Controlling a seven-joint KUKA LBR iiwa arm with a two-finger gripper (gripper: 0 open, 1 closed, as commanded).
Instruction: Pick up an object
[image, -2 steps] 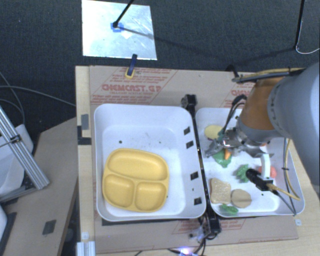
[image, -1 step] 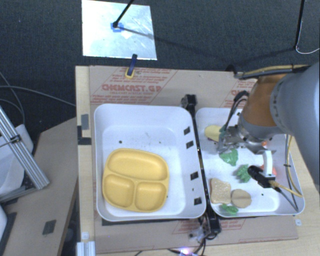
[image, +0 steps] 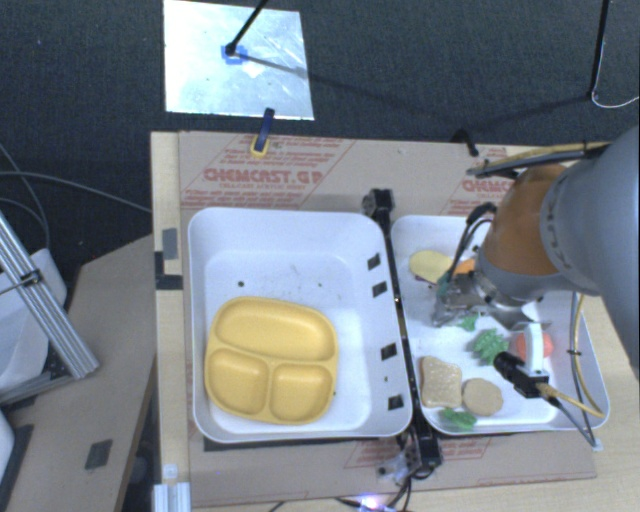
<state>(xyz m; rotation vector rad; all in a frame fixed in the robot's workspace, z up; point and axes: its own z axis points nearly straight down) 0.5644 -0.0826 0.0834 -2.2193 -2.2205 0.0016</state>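
Nearest you, along the front wall of the right bin (image: 580, 425), you have a small green piece (image: 458, 419), a round tan cookie-like piece (image: 483, 397) and a slice of toast (image: 440, 380) lying close together. Just behind them sit a leafy green toy (image: 489, 345) and a red-and-white piece (image: 535, 345). The gripper (image: 452, 308) is low in this bin, just beyond the leafy green toy and a little to its left; from above you cannot tell how far apart its jaws stand or whether anything sits between them. Just past the gripper lies a pale yellow piece (image: 430, 265), with an orange bit (image: 464, 267) at its right edge. In the left bin (image: 290, 235), a yellow divided tray (image: 270, 357) rests at the front left.
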